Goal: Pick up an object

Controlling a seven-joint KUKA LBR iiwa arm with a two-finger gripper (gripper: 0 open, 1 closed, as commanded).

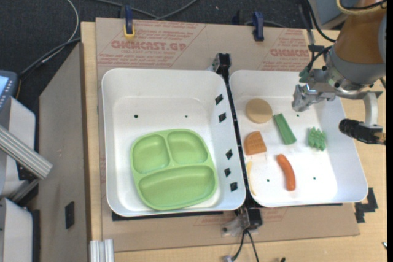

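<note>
Item: narrow green plastic stick (284,129), flat in the right white bin (344,184), long axis slanting from upper left to lower right. Lies just below-left of the gripper (303,97). Gripper grasp state: cannot tell. Neighbours: round tan disc (259,110), orange-red sausage (287,172).

You had open floor across the back of the left bin (116,132); the green tray (174,167) took its front. In the right bin (350,184), the round piece (259,110), green stick (284,129), orange block (255,143), sausage (287,171) and leafy piece (317,138) sat apart, leaving gaps between. The front right corner was free. The tool (305,97) hung over the back edge.
</note>
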